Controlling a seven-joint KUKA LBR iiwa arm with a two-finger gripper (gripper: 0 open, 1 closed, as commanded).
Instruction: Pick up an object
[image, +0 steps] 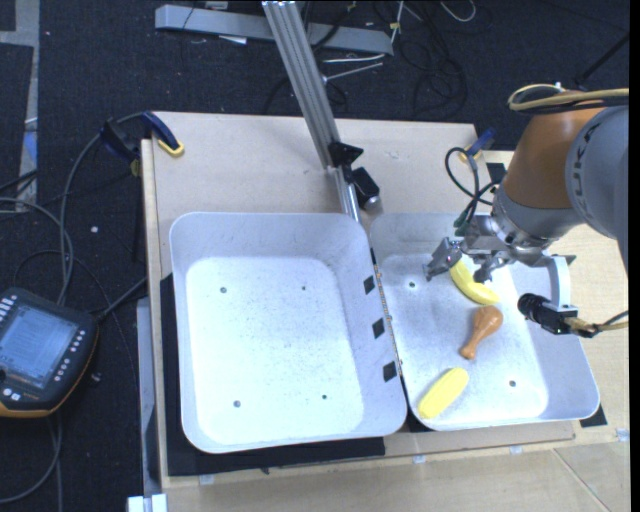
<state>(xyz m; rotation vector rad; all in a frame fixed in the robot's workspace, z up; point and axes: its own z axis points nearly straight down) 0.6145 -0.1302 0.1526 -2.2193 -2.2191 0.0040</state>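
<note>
Claw (462, 262) sits right of centre in the frame, fingers spread open, straddling the banana (472, 285) in the right bin (570, 400), not gripping it. For a clean grasp: centre on the fruit's middle, drop lower, close squarely, and avoid the orange drumstick toy (481, 329) just below.

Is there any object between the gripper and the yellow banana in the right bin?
Nothing visible stands between them. The gripper is directly over the banana, fingers on either side. The orange drumstick-shaped toy and the yellow corn-like toy lie apart, nearer the camera.
</note>
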